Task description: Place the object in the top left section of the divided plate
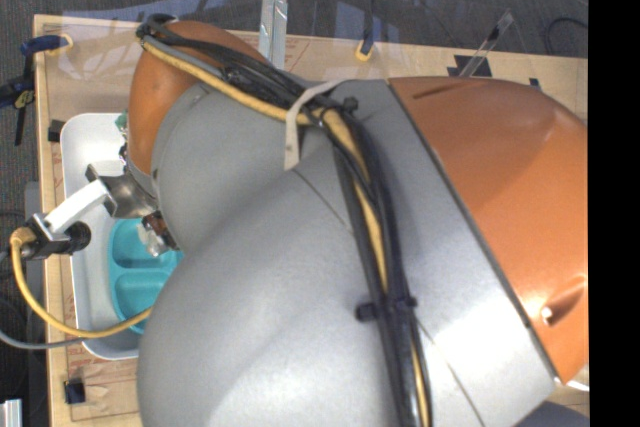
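Arm point(330, 255) hides most of bin point(75, 140) | teal divided plate point(135, 270) partly visible | jaws: can't tell

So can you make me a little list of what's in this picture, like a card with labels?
arm: big grey and orange robot arm, covering most of the bench
cables: black and yellow cables running along the arm
plate: teal divided plate, partly hidden under the arm
bin: white bin on the left, holding the plate
pincer: hidden, cannot tell
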Motion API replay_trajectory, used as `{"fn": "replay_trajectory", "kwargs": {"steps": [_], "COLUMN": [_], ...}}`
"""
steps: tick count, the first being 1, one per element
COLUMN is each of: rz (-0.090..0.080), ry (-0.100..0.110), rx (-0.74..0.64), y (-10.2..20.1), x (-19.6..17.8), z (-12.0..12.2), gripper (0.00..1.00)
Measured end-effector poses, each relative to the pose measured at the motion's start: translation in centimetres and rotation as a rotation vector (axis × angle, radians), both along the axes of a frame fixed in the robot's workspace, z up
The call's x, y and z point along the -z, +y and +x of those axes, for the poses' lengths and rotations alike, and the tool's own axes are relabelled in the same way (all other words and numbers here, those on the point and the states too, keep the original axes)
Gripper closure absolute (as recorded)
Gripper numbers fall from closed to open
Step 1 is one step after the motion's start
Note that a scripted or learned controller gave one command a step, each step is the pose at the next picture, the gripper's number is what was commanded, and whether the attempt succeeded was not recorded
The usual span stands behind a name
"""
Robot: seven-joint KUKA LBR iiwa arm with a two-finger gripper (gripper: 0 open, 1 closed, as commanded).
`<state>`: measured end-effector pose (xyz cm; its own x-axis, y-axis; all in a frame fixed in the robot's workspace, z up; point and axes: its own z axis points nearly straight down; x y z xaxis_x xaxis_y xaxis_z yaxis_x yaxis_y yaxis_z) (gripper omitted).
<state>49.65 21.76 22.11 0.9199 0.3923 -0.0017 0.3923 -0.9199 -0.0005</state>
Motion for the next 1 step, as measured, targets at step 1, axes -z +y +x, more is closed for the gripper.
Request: {"fn": "replay_trajectory", "kwargs": {"steps": [1], "rz": [0.011], "ry": [-0.007], "rx": [0.06], "y": [-5.64], "x": [11.02], "z": [-0.92], "gripper": [1.0]}}
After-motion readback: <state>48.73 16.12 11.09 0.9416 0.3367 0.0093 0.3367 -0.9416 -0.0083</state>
